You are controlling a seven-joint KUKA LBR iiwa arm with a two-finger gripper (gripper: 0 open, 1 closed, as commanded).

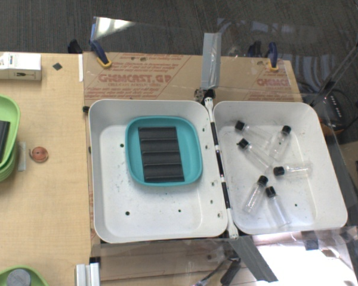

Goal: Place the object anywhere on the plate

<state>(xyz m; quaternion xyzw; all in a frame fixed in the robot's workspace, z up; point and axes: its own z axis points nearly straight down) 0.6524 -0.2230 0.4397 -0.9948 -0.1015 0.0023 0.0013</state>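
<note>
A teal plate (133, 159) with a dark ribbed insert (161, 154) lies in the left white bin (107, 207). Several clear vials with black caps lie scattered in the right white bin (322, 213): one near the back left (250, 130), one at the back right (281, 139), one at the middle right (291, 171), and two toward the front (255, 196) (276, 202). All the vials lie on their sides on the bin floor.
A cardboard sheet (167, 76) stands behind the bins, held by clamps (99, 53). A green tray (3, 139) sits at the left edge of the wooden bench, with a small round brown item (39, 154) beside it. A white box (15, 67) lies at the back left.
</note>
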